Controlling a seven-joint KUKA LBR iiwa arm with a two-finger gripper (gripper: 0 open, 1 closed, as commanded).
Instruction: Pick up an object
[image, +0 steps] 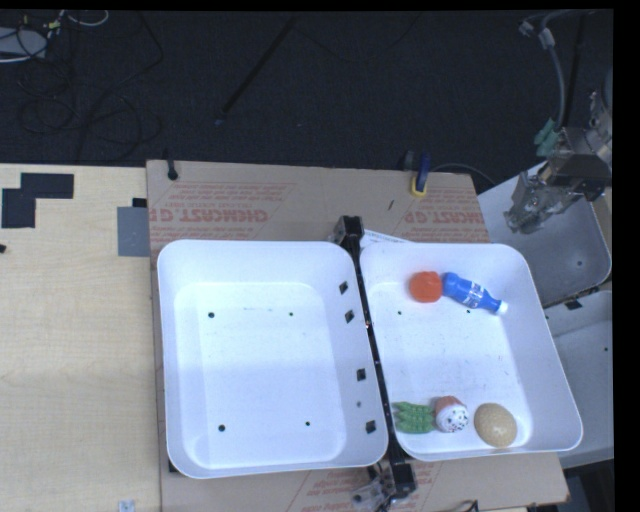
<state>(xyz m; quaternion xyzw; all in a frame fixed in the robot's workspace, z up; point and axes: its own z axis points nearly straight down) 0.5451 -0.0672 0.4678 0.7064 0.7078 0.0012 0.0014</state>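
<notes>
In the right bin (530, 330), the small blue bottle (472, 293) lay beside an orange ball (425, 286). It looked light, stiff, slippery; best pinched across its middle. The end effector (528, 208) hung outside; its state I couldn't tell.

A workbench seen from above, set against a dark floor.

A sheet of brown cardboard (300, 205) with red printed lettering covers the middle of the bench. To its left lies a pale wooden tabletop (70, 350) carrying a grey square patch (131, 230) and black angular shapes (35, 195). Beyond the bench the floor (320, 90) is black, with thin cables (60, 30) trailing across it at the upper left. A grey metal plate (575, 250) sits at the right. Light falls evenly and brightly on the bench.
</notes>
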